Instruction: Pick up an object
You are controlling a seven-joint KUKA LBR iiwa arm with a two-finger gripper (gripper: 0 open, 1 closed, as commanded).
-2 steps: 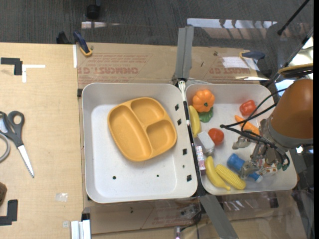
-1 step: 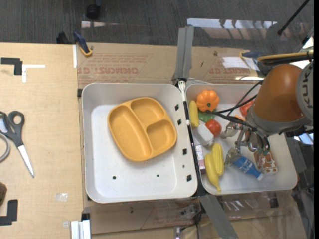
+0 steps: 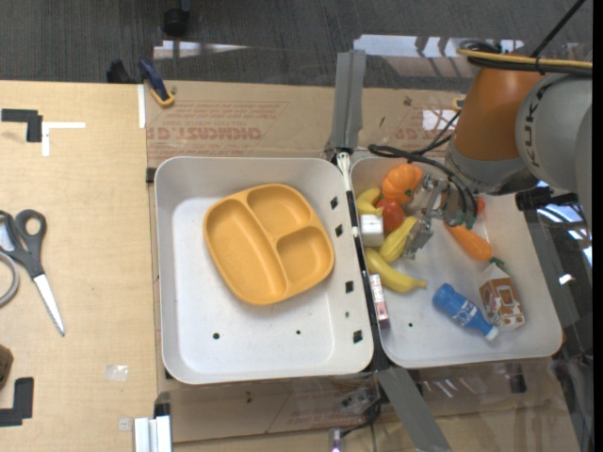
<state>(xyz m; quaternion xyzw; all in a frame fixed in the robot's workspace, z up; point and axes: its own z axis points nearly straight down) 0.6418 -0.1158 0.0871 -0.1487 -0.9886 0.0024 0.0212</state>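
The right bin [image 3: 542,342] is the reference landmark. It is a shallow white tray with rounded corners and smooth walls. The arm [image 3: 528,121], grey with a glossy orange band, enters over its far right corner. The gripper [image 3: 426,222] hangs over the far-left part of this bin, directly above a cluster of toy food. Whether the fingers are spread or closed cannot be determined, and nothing is visibly held between them.

Contents of the right bin:
- An orange rounded fruit [image 3: 403,181] lies against the far-left wall, with a red piece [image 3: 392,214] just beside it.
- A yellow corn-like piece [image 3: 398,239] lies tilted just beneath the gripper.
- A yellow banana [image 3: 394,275] lies along the left wall, curved and smooth.
- A small white block [image 3: 371,226] sits at the left wall.
- An orange carrot [image 3: 468,243] lies near the bin's centre, tapered, right of the gripper.
- A blue bottle [image 3: 464,311] lies on its side toward the near edge.
- A small carton [image 3: 502,301], brown and white, lies just right of the bottle.

Open floor in this bin remains along the near-left corner and along the right wall.

The left bin [image 3: 179,281] adjoins the right bin's left wall. It holds a yellow-orange divided plate [image 3: 269,242], matte, three compartments, with bare white floor all around it.

Scissors [image 3: 34,262] lie on the wooden bench [image 3: 75,177], well left of both bins.
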